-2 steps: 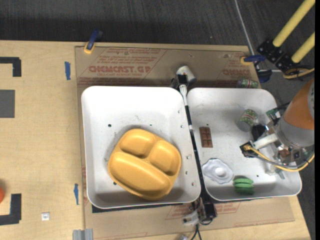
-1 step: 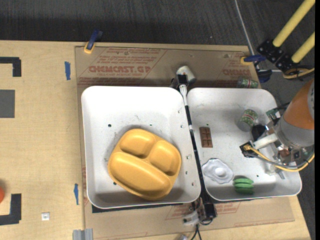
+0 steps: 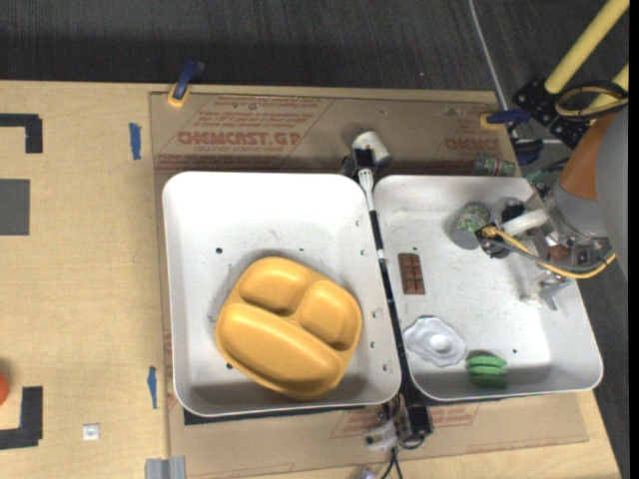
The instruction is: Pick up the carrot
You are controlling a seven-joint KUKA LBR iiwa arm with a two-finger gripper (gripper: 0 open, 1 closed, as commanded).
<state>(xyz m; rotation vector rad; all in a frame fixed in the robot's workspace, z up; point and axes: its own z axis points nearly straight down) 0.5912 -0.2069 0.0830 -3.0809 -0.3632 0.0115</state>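
My gripper [image 3: 547,287] hangs low over the right side of the right bin [image 3: 569,362], close to its right wall, under the grey wrist that comes in from the right. A grey-green lump [image 3: 466,224] lies just left of the wrist, near the bin's back. A small brown bar [image 3: 411,272] rests by the bin's left wall. At the front lie a white crinkled piece [image 3: 435,341] and a green ridged thing [image 3: 486,367].
A big yellow loaf-shaped thing [image 3: 290,324] takes up most of the left bin [image 3: 200,208]. A small orange-red thing [image 3: 3,389] sits at the bench's far left edge, outside the bins. Blue clamps [image 3: 183,83] hold the cardboard at the back.
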